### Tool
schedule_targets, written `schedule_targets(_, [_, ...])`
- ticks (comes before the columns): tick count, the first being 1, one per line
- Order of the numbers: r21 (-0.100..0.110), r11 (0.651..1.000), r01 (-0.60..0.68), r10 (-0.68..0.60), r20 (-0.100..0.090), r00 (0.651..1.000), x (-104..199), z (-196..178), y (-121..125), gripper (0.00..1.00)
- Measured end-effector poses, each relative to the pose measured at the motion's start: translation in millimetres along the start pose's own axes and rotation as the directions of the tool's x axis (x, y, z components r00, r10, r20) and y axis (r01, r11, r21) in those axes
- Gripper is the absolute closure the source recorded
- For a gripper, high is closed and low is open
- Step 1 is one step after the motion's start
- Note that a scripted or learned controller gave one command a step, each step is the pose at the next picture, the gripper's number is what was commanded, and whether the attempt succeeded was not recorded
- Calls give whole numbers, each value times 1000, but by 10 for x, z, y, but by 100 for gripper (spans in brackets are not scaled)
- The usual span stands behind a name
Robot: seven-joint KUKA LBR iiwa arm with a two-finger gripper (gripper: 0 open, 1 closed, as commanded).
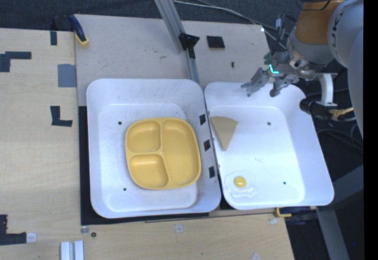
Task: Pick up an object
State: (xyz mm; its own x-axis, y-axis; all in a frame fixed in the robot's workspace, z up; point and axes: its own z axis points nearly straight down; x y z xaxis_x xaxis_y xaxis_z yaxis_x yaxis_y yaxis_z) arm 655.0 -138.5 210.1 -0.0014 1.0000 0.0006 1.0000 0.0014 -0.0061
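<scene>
Reaching in from the right, the arm (331, 10) holds its gripper (264, 83) over the far rim of the right bin (307, 152), fingers spread apart and holding nothing. Next in size, the tan wedge (224, 130) lies on the bin floor, toward the near-left from the gripper, its point aimed at the near side. Smallest, the toy fried egg (240, 183) rests well apart, close to the near rim.

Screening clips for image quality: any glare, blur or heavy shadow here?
Camera view: light is even and soft, shadows faint; both white bins look bright but keep their edges; the yellow tray and fried egg read sharply; the gripper is slightly soft, with a small teal light above it.
</scene>
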Motion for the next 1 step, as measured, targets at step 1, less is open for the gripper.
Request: schedule_targets(1, [-5, 1000, 1, -1, 1, 1000, 1, -24, 12, 0])
